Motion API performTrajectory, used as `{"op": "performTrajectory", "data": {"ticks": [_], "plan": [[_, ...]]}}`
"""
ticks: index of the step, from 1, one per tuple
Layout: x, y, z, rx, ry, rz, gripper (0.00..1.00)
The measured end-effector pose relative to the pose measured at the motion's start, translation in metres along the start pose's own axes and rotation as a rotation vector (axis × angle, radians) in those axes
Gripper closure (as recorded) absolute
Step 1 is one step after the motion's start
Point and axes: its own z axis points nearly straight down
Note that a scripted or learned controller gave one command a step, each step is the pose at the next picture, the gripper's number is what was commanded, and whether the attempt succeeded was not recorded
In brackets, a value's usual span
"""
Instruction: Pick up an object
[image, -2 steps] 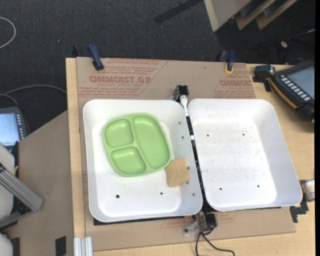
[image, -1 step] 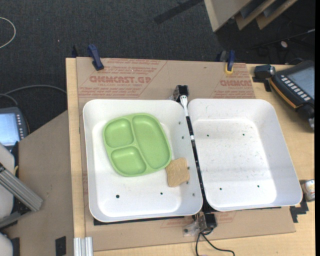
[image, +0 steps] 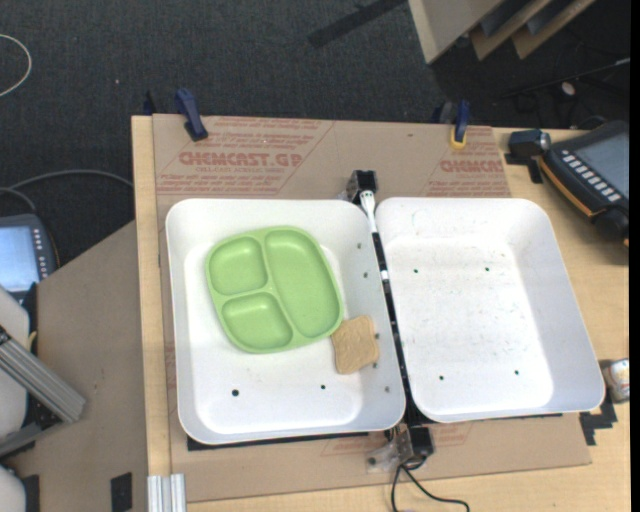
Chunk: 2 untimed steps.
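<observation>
Cardboard-topped bench (image: 240, 150) carries both bins; the left bin (image: 200, 400) holds a green plate (image: 272, 290) and a tan piece (image: 354, 345) touching its corner. I judge nothing picked yet; jaws I cannot tell.

A pale green divided plate (image: 273, 290) — three compartments, lying flat and turned at a slant — sits in the left bin (image: 200, 390). A tan, flat, squarish piece (image: 355, 345) lies touching its lower right rim.
</observation>
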Motion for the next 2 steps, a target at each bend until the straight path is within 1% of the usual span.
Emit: {"op": "performTrajectory", "data": {"ticks": [1, 2], "plan": [[0.019, -0.038, 0.093, 0.026, 0.010, 0.004, 1.00], [0.053, -0.038, 0.187, 0.026, 0.010, -0.001, 1.00]]}}
